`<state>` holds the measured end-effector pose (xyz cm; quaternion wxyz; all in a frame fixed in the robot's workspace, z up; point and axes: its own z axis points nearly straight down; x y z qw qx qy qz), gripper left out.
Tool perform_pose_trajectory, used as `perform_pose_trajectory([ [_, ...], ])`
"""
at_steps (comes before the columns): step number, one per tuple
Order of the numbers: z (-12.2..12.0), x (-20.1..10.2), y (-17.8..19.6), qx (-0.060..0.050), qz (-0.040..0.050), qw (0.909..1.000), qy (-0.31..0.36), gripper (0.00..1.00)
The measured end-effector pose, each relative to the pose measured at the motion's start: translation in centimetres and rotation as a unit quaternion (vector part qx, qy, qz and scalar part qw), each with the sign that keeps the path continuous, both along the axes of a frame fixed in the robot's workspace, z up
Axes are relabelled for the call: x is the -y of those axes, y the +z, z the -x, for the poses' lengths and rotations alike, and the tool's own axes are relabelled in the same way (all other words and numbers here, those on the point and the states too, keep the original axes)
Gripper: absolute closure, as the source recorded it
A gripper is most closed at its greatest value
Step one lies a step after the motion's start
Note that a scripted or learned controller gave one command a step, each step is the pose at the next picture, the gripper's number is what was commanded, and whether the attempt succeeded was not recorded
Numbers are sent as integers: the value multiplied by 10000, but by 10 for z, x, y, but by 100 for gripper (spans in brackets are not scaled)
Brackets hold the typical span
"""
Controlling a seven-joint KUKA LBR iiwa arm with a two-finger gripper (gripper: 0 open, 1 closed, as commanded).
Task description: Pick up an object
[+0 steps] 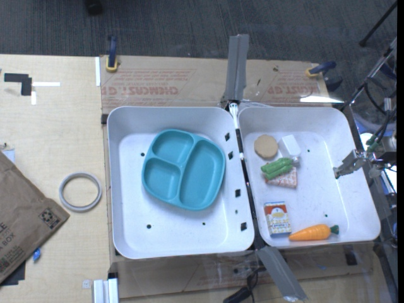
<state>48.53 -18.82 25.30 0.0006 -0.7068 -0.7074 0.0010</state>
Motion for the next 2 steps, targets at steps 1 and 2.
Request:
perform_pose_trajectory([
  [1, -3, -72, -109, -4, -6, 9994, 357, 0],
  [2, 6, -92, -158, 38, 2, 9994, 334, 0],
])
